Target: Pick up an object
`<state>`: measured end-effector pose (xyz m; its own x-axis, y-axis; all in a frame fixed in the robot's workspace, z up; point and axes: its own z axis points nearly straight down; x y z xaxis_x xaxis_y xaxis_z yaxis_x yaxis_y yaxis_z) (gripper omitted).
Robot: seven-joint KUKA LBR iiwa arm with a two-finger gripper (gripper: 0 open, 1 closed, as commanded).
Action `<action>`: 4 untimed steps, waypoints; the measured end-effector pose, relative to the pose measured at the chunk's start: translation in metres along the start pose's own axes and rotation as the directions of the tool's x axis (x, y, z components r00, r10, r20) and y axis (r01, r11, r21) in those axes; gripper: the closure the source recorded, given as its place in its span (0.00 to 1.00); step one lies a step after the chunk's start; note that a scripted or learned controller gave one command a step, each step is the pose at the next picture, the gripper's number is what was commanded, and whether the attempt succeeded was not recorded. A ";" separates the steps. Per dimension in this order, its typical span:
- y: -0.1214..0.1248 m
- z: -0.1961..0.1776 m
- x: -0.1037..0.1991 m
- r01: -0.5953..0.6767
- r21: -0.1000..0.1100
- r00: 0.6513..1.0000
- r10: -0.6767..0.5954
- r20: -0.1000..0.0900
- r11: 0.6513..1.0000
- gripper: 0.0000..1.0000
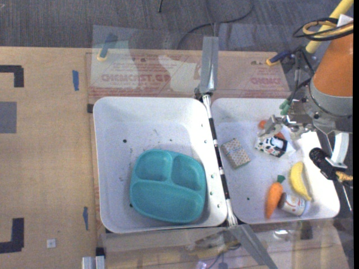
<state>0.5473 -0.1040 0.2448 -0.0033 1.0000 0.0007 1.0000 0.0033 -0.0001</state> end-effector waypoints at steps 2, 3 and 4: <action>0.076 0.137 -0.064 -0.001 -0.041 1.000 0.001 0.011 0.999 0.00; 0.079 0.124 -0.062 0.003 -0.049 1.000 -0.003 0.013 0.999 1.00; 0.079 0.124 -0.062 0.003 -0.049 1.000 -0.002 0.013 0.999 0.00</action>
<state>0.6262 -0.1654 0.1203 -0.0055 0.9999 -0.0118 0.9988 0.0061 0.0489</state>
